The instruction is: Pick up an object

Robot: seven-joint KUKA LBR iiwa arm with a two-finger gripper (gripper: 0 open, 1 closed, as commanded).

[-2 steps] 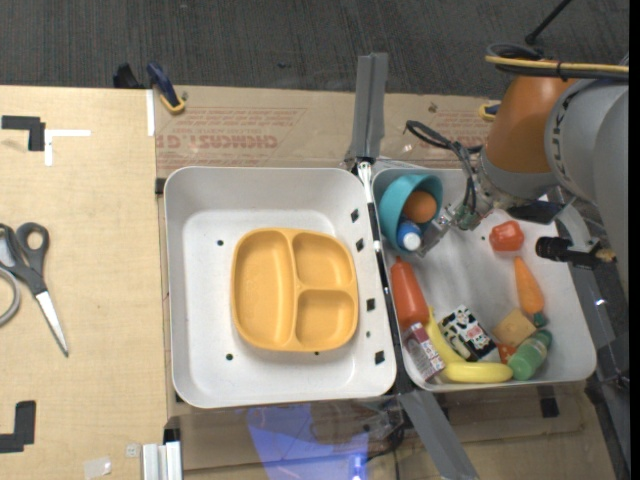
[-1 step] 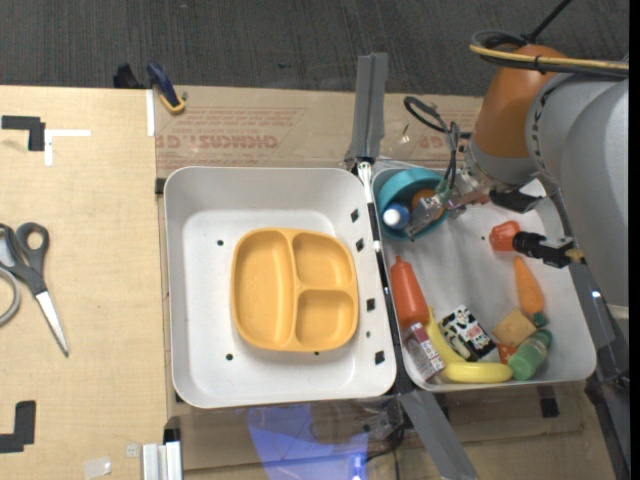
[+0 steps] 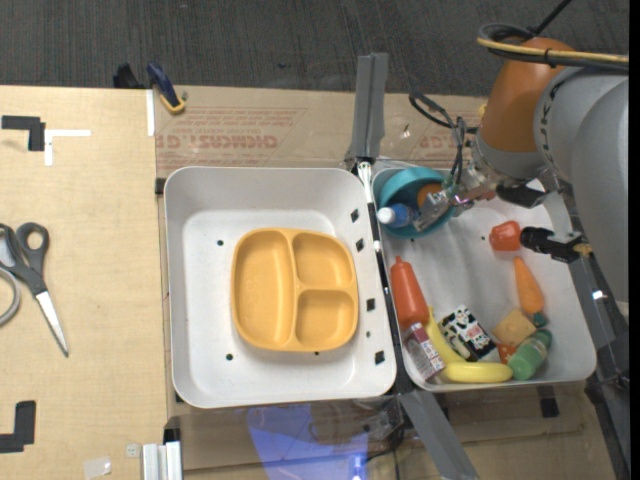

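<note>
The grey arm with its orange band reaches in from the right, and its two-finger gripper (image 3: 447, 200) sits low over the far left corner of the right white bin (image 3: 560, 373). A teal plastic bowl (image 3: 408, 193) lies tipped in that corner, directly at the gripper's tip and touching it; whether the gripper is parted or closed cannot be told.

Nearer in the same bin lie one long orange-red bottle (image 3: 407, 293), one orange carrot (image 3: 528, 286), one small red piece (image 3: 506, 235), one yellow banana (image 3: 470, 369), one black-and-white cow-patterned toy (image 3: 465, 332) and one green bottle (image 3: 531, 356).

The left white bin (image 3: 190, 298) holds one yellow plate with three compartments (image 3: 295, 290).

One pair of grey-handled scissors (image 3: 35, 278) lies on the bench, well left.
</note>
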